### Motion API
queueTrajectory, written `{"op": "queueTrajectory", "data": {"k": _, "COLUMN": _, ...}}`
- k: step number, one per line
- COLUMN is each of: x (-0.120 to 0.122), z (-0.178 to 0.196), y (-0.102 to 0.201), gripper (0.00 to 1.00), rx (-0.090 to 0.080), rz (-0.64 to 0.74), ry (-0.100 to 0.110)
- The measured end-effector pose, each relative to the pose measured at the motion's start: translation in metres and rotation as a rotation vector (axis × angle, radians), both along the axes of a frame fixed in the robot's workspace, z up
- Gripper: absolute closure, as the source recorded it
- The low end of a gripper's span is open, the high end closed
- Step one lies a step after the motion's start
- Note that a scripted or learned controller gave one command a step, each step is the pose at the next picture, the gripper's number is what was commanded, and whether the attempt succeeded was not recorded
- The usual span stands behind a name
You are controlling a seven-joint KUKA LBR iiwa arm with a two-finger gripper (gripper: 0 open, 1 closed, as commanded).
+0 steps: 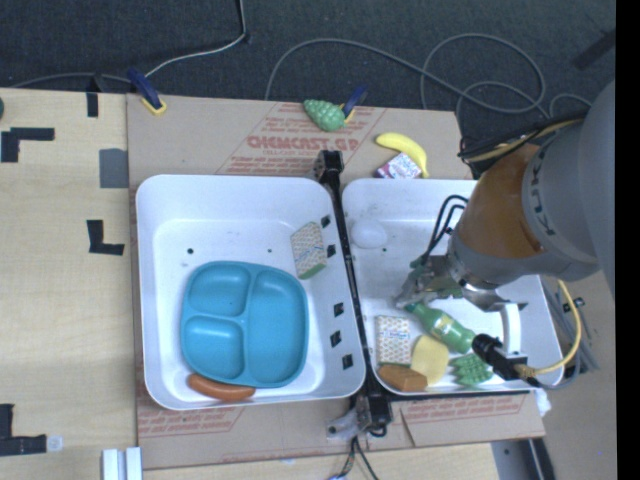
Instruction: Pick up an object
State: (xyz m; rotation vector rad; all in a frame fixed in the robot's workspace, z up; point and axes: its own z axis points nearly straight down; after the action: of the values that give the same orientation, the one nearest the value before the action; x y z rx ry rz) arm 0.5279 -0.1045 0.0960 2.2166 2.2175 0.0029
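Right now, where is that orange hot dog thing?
In the camera view, the orange sausage lies in the left bin, at its near edge, tucked against the front rim of the blue divided plate.

Grey arm (560,208) cut off by the right edge, hand (425,286) tucked under the wrist, finger gap unreadable, green plastic bottle (445,328) partly covered by the hand

- A robotics lab bench: a cardboard sheet (290,148) taped over a pale wooden tabletop (60,268)
- Loose cables (470,63) trail across dark carpet (300,18)
- Two white bins (160,198) hold toy food
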Motion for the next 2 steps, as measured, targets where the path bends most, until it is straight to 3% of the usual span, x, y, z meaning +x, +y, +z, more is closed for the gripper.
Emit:
{"op": "queueTrajectory", "data": {"k": 1, "x": -0.044, "z": 0.099, "y": -0.028, "gripper": 1.0, "rx": 0.002, "rz": -0.001, "ry": 0.006}}
{"op": "queueTrajectory", "data": {"k": 2, "x": -0.044, "z": 0.125, "y": 0.012, "gripper": 1.0, "rx": 0.004, "rz": 0.002, "ry": 0.006}}
